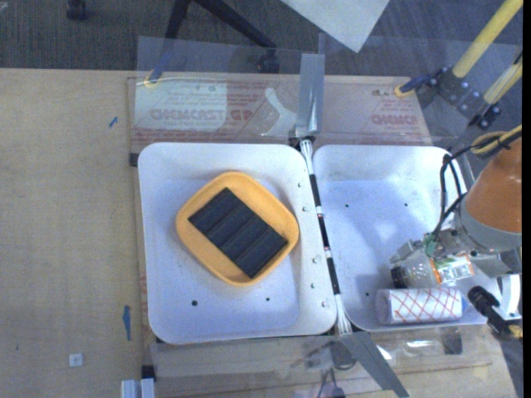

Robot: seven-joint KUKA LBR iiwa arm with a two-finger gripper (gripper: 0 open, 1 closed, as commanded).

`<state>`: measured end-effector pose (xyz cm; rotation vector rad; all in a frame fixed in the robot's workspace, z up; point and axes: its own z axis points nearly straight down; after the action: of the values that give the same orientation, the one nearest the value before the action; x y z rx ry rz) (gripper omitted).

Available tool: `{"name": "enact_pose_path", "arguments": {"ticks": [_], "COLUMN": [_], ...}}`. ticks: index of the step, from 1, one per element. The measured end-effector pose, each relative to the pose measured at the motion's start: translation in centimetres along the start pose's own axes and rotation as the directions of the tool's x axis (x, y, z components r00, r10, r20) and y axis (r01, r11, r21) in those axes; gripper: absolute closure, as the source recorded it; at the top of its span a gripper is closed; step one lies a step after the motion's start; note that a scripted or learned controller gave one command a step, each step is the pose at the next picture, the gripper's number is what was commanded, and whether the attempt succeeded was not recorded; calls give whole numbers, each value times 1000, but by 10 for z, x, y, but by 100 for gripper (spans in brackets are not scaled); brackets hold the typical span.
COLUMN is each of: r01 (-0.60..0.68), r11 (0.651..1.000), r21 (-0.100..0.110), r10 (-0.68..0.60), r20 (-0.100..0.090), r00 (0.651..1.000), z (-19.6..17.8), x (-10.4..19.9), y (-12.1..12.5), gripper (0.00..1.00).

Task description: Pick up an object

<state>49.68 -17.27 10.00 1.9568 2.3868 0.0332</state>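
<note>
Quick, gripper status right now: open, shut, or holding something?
Gripper: cannot be told. It sits low in the right white bin, over a small clear plastic bottle, beside a white cylinder with a red lattice pattern.

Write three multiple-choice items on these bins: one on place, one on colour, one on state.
1. Where does the yellow tray lie?
A. left bin
B. right bin
C. on the bench

2. What colour is the lattice on the white roll?
A. blue
B. red
C. green

3. How does the roll rest?
A. upright
B. on its side
C. leaning on the tray

Key: 1 A, the tray sits in the left bin. 2 B, red crossed lines cover the roll. 3 B, it lies lengthwise along the near wall of the right bin, below the clear bottle.
</note>
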Motion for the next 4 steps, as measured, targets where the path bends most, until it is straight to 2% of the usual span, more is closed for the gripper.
{"name": "enact_pose_path", "arguments": {"ticks": [2, 3, 4], "r01": [-27, -11, 161], "r11": [1000, 1000, 987], "r21": [-3, 22, -9], "r10": [27, 11, -161], "r20": [-2, -16, -5], "r00": [1000, 1000, 987], "z": [-1, -28, -1], "x": [65, 75, 71], "y": [13, 17, 16], "gripper": [0, 0, 0]}}
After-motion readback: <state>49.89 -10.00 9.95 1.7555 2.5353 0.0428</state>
